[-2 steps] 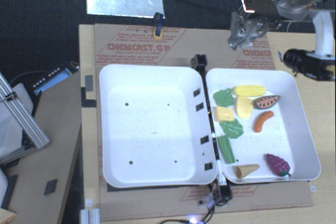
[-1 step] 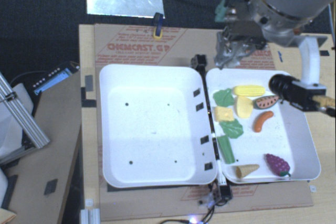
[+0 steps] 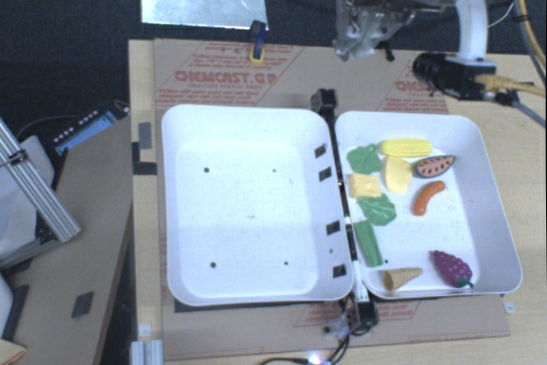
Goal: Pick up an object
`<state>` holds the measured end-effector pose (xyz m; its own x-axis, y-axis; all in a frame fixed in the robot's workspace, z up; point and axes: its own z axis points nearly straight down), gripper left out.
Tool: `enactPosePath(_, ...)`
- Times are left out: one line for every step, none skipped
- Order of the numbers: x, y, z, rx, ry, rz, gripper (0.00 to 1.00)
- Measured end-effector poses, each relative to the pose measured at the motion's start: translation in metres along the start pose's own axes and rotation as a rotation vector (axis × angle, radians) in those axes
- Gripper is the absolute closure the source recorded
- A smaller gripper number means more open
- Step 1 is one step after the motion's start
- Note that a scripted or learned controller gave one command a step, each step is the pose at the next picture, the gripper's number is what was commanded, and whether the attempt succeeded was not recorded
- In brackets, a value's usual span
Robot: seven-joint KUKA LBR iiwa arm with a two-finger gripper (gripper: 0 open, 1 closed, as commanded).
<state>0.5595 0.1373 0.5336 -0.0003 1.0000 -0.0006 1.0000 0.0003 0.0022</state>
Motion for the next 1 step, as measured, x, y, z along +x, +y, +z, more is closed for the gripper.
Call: enactPosePath(0.0837,-0.0780,0.1004,0.014,-0.001,-0.014,1.00)
